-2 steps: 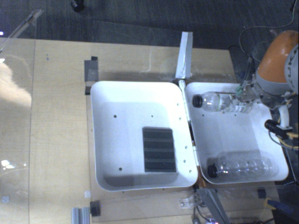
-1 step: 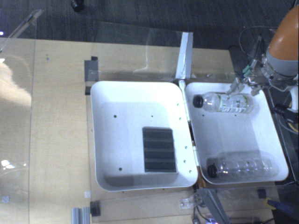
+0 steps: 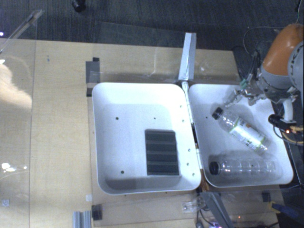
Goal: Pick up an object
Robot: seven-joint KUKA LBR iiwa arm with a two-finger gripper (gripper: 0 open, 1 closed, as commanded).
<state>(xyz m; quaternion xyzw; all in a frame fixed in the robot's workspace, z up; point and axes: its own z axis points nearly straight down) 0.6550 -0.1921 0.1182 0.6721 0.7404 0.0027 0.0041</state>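
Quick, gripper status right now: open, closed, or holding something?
Gripper: cannot be told. It sits at the far edge of the right bin, above the small clear bottle, with no object visibly in it.

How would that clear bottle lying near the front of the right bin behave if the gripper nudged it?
The clear plastic bottle lies on its side, so it would probably roll. It looks see-through and empty, so likely light and easily shoved. Its smooth, rounded wall may slip between fingers.

Wooden bench, two white bins side by side (left, right), dark carpet
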